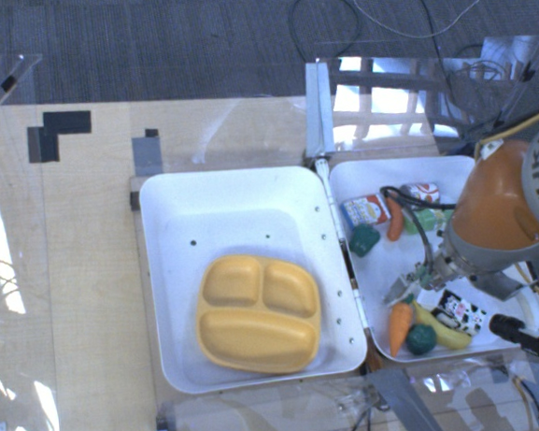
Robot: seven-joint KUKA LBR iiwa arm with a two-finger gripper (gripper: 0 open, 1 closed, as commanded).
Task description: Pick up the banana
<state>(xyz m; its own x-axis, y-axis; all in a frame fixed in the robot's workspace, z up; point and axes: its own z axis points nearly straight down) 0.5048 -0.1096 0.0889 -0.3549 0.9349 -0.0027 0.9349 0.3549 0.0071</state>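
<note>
Nearest the lens, the table (pixel 61 303) is seen carrying two white bins. By size, the left bin (pixel 184 358) comes first, with a yellow divided tray (pixel 257 312) lying in it; the right bin (pixel 379 346) is taken as the landmark. Over its right half the grey arm (pixel 499 213) is lowered. At this bin's front wall the banana (pixel 445 328) is found, its long axis running from upper left to lower right, a carrot (pixel 400 320) and a green ball (pixel 421 338) just beside it. The claw (pixel 416 281) is held just above the banana's upper-left end; it appears parted and nothing is seen gripped, though the view is poor.
</note>
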